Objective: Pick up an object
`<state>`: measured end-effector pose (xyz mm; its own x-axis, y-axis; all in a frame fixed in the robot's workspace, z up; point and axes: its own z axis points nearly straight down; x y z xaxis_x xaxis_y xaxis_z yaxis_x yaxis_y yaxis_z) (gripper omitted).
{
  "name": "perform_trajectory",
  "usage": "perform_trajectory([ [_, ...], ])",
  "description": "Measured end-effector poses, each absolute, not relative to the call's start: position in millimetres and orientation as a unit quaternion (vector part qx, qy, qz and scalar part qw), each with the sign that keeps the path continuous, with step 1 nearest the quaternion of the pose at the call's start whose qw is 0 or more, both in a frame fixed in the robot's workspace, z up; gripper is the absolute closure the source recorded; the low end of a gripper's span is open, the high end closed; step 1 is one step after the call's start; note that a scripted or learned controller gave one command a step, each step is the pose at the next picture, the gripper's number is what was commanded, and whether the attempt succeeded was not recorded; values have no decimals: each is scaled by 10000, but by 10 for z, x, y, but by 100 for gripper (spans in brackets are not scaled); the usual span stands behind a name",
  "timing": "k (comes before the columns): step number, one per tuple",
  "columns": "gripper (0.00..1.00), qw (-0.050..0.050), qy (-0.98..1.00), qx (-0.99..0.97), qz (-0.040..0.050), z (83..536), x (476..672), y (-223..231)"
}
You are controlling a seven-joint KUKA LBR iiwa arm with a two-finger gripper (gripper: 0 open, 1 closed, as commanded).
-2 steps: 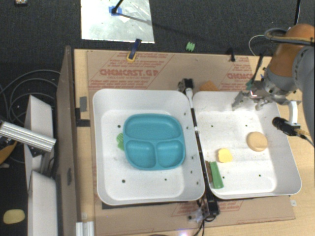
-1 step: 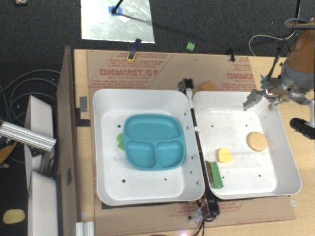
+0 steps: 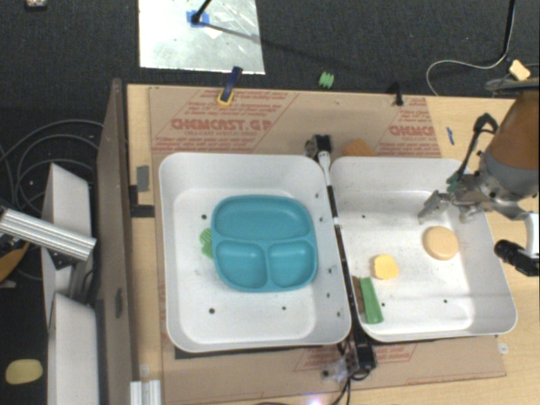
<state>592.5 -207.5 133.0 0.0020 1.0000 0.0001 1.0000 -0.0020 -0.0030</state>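
The right bin (image 3: pixel 472 310) holds three things. A round tan disc (image 3: pixel 440 243) lies toward its right side, a small yellow chunk (image 3: pixel 386 267) sits left of the disc, and a green stick (image 3: pixel 369 300) lies by the bin's front left corner. My gripper (image 3: pixel 445 213) hangs just behind and above the tan disc, open, with its fingers spread to either side and nothing between them. The arm comes in over the bin's right rim.
In the left bin (image 3: pixel 181 310) lies a teal divided plate (image 3: pixel 264 241), with a small green piece (image 3: pixel 205 241) poking out at its left edge. A black clip (image 3: pixel 320 147) sits where the two bins meet at the back.
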Motion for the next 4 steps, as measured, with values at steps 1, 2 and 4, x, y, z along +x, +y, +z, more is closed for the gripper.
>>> perform_trajectory([
  [1, 0, 6, -7071, -7071, 3, 1132, 5655, -2015],
  [2, 0, -2, -7072, -7070, 1, 1068, 5518, -2067],
  [4, 100, -90, -7091, -7050, -57, 1033, 5718, -2071],
])
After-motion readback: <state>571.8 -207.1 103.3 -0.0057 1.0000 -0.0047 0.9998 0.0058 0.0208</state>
